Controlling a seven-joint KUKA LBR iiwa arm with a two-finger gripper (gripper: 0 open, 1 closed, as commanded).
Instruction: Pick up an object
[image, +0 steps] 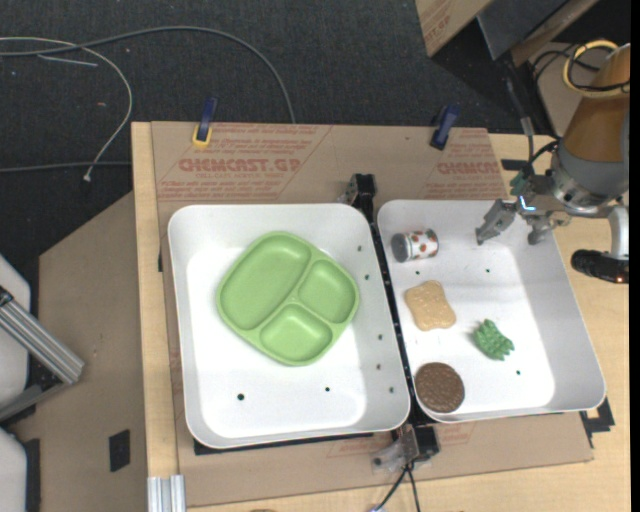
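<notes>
The right bin (545, 290) holds a small white can with red dots (415, 244) lying on its side at the back left, a tan bread slice (430, 305) in the middle, a green toy (492, 340) to its right, and a round brown cookie (439, 387) at the front. My gripper (515, 224) hangs over the bin's back right corner, well apart from every object. Its two fingers (489, 222) are spread, with nothing between them.
The left bin (200, 370) bears a green three-compartment plate (288, 297). A black clip (361, 189) sits between the bins at the back. Blue clamps (207, 118) (444, 125) hold the cardboard base. Cables lie on the dark floor beyond.
</notes>
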